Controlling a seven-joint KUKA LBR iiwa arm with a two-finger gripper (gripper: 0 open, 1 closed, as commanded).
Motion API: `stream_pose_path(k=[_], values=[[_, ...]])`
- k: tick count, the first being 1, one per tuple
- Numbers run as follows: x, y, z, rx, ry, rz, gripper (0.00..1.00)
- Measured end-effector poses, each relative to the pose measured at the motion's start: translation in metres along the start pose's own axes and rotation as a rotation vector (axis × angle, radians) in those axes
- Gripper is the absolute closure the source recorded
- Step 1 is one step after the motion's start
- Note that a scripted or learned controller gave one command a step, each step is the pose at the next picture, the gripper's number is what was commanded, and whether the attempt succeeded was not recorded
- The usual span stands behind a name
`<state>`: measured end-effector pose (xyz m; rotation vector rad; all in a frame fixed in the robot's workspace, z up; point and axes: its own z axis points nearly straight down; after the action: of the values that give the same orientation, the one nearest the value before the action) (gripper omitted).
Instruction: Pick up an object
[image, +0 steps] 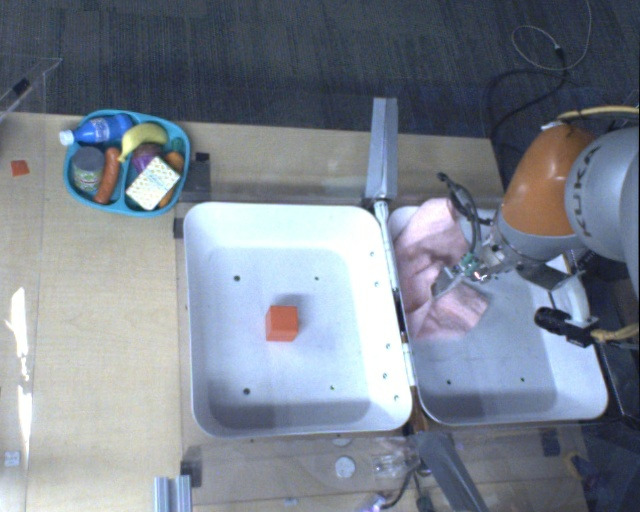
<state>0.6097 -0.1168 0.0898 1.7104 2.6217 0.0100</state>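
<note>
Nearest the lens: the grey arm (590, 200) with its orange band, reaching in from three o'clock over the right bin (520, 385). Gripper (462, 272) down at the left part of that bin, tip against a crumpled pink cloth (432, 262). Cloth bunched along the bin's left wall, spreading from about twelve to eight o'clock of the gripper and touching it. Whether any cloth sits between the fingers: cannot tell, and likewise cannot tell if open or closed, too small and blurred at the tip. Well apart, at nine o'clock from the gripper, a small orange block (283, 323) lying near the middle of the left bin (230, 240), touching nothing else. Farther off at ten o'clock, on the wooden bench (90, 330), a blue tray (72, 185) of toy food, including a banana (143, 137) and a bottle (100, 130).
</note>
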Motion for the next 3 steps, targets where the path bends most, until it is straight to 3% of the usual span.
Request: stream_pose_path(k=[1,2,3], values=[[-0.007,0.034,-0.076,-0.001,-0.001,-0.050,0.00],[0.003,0.048,-0.003,-0.004,-0.002,-0.207,0.00],[0.004,0.051,-0.017,-0.014,-0.006,-0.210,1.00]])
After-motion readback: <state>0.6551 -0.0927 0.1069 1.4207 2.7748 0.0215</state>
